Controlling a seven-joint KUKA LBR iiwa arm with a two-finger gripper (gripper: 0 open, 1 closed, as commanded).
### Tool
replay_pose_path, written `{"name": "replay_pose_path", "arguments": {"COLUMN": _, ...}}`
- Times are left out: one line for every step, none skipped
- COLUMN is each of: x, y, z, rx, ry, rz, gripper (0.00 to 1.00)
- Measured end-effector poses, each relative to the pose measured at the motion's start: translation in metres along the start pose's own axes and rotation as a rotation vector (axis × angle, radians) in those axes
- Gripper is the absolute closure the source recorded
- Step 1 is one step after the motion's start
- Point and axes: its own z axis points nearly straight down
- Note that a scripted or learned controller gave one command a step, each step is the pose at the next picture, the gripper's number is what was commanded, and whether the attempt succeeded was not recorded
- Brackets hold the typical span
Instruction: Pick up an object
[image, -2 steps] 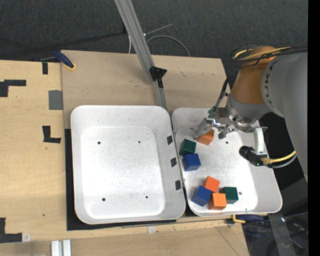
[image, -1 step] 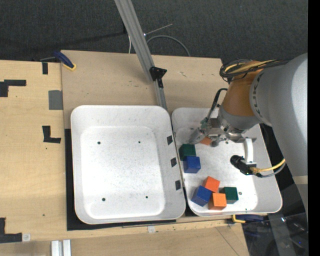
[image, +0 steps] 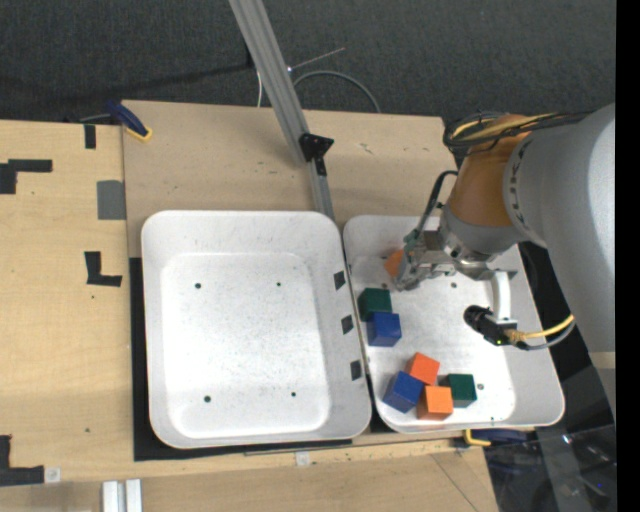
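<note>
Wooden bench (image: 60, 330) bears two white bins (image: 160, 300) (image: 530, 400) on black mat (image: 136, 360).

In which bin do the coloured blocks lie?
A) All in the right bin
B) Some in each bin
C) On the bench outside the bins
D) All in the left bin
A: the green block, the blue block and the cluster near the front all lie in the right bin, under the gripper.
</note>
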Motion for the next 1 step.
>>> {"name": "replay_pose_path", "arguments": {"x": -0.0009, "y": 0.0042, "z": -0.0630, "rx": -0.008, "ry": -0.001, "rz": 0.001, "gripper": 1.00}}
